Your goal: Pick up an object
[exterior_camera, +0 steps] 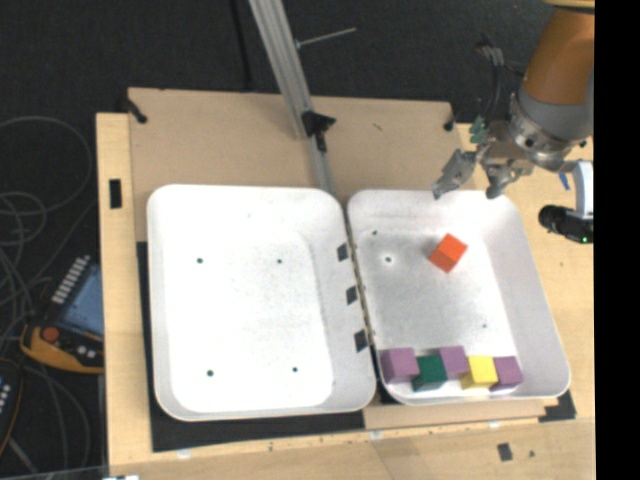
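Currently the tool [468, 180] hangs above the far rim of the right bin [530, 268], its two fingers spread apart and holding nothing. The arm [558, 58] enters from the right, grey with an orange band above the wrist.

The right bin holds every candidate object. An orange cube [448, 252] lies alone in the far half of the bin, near the tool and well apart from the walls. Along the near wall sits a tight row: a purple block [399, 362], a green block [430, 371], a second purple block [453, 358], a yellow block [484, 370] and a third purple block [508, 370], touching or just beside one another.

Recommended procedure, as a judgement:
- Select the orange cube. It has free space on all sides, so both fingers can descend without striking a neighbour or the wall.
- Centre the tool over the cube before descending.
- Align the fingers with two opposite flat faces. The cube sits turned relative to the bin walls.
- Avoid the near row. Crowding and the wall leave little finger clearance.

The left bin [170, 298] plays no part in this step.
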`<state>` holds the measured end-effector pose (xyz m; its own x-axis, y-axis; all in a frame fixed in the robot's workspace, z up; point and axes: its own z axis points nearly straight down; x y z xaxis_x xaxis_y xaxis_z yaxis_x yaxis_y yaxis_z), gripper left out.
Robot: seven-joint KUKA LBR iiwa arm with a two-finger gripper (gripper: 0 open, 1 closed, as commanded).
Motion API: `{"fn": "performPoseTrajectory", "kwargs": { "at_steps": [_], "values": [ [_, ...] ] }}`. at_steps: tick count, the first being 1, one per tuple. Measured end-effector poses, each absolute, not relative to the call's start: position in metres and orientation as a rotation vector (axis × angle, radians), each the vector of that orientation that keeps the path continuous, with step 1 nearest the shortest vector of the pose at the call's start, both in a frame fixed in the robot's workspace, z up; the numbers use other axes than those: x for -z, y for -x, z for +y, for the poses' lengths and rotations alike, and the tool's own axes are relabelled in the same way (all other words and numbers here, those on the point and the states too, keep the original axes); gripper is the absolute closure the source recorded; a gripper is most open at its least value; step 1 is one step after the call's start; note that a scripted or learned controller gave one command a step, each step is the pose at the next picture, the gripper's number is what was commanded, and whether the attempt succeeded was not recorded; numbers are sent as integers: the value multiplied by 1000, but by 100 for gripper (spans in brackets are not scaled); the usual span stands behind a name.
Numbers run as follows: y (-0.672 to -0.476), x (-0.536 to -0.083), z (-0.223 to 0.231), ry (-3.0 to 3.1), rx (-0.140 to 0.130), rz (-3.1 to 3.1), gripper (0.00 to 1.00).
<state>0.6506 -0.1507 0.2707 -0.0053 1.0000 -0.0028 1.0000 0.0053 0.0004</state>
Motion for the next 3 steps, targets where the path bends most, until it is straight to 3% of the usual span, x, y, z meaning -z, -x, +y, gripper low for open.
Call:
{"fn": "performPoseTrajectory", "kwargs": {
  "at_steps": [1,2,3],
  "values": [
    [-656,-137,-195,-2226,8,2222,0],
    [-646,-97,-202,-2222,4,2220,0],
    [-648,-112,-203,-2220,-2,2214,100]
  ]
}}
